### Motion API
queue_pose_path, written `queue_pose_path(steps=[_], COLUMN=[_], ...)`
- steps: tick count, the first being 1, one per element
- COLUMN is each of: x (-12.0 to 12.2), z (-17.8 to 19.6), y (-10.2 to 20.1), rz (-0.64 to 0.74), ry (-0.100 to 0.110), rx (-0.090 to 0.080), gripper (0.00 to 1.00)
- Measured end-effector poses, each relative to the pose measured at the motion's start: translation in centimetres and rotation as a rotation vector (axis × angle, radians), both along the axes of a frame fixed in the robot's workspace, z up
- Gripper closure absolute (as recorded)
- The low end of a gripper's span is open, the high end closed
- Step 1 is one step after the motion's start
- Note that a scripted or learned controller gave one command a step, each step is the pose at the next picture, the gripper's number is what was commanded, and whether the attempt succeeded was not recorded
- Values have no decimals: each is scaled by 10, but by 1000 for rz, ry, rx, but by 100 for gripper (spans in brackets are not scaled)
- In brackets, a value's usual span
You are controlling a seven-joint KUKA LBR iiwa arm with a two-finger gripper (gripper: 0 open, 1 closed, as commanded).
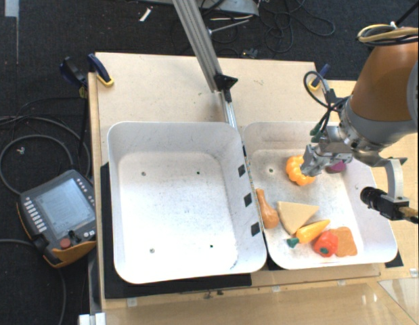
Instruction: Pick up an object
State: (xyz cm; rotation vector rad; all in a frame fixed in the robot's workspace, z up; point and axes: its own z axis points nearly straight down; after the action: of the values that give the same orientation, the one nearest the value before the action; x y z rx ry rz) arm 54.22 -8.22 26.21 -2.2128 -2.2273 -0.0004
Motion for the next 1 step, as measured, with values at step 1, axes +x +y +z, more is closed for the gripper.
queue_pose_path(steps=[1], x=[1], z=[-13], y=[51], rz=[0], ry=[0], rx=[0], gripper=[100])
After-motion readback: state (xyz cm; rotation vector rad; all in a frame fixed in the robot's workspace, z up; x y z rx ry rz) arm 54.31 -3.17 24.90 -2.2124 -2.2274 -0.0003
